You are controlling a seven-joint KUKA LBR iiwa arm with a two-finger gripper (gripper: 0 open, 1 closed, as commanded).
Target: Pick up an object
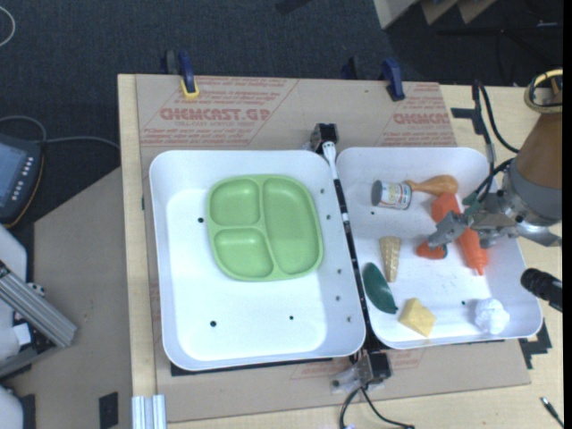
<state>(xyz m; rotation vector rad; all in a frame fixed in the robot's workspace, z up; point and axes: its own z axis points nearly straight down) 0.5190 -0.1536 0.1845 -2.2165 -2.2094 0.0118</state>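
Observation:
My gripper [458, 229] hangs low over the right bin [447, 333], coming in from the right edge. It sits among orange and red toy pieces: an orange piece [444, 206] just above it, a small red piece [431, 251] at its lower left, and an orange carrot [475, 251] at its lower right. The gripper body covers part of these pieces, and nothing can be seen held in it.
The right bin also holds a small jar [391, 195], a tan drumstick [435, 185], a waffle cone [391, 256], a dark green piece [379, 289], a yellow cheese wedge [416, 317] and a white crumpled ball [490, 315]. A green divided plate [265, 227] lies in the left bin [192, 329].

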